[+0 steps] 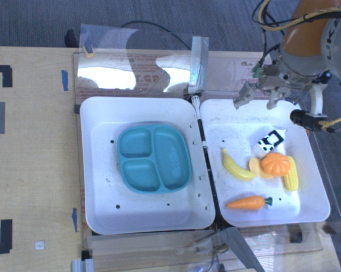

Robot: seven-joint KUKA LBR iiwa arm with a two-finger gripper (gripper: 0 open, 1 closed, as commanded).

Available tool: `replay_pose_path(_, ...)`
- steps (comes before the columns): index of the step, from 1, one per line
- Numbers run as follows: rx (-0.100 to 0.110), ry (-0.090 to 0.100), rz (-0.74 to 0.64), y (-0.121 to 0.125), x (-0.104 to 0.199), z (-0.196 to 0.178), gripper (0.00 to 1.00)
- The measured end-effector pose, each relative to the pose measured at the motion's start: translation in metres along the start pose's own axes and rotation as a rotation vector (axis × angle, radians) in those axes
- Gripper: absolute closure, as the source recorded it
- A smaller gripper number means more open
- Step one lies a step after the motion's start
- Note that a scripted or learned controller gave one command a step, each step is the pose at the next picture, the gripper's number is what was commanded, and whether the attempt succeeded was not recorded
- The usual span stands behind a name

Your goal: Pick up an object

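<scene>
Nearest you in the right bin [318, 208] lies a toy carrot [247, 203], orange with a green stub, lengthwise along the front. Just behind it is a cluster: a yellow banana [236, 167] to the left, an orange pumpkin-like piece [276, 164] in the middle touching a pale round piece [256, 166] that it partly hides, and a yellow corn cob [291, 173] on its right, half covered by the pumpkin. Behind those sits a small black-and-white item [270, 140]; you can see bold black marks on it, but no lettering you could read. In the left bin [96, 152] a teal divided plate [154, 157] rests with three compartments. Farther back, the gripper [261, 99] hangs over the rear edge of the right bin, its two fingers spread apart with nothing between them, well apart from the toys. Above it the arm's orange band [315, 21] runs out of frame. At the far edge, a clear plastic sheet [130, 61] shows glare and faint reddish print you cannot make out.
</scene>
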State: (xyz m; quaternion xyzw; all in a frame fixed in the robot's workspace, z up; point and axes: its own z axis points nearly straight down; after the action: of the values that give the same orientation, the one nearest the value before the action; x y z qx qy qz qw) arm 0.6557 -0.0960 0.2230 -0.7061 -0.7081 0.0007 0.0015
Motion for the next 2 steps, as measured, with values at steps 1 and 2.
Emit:
replay_pose_path(1,0.004,-0.003,-0.026,-0.104,-0.06,0.075,0.0)
replay_pose_path(2,-0.008,-0.002,-0.052,-0.125,-0.072,0.128,0.0)
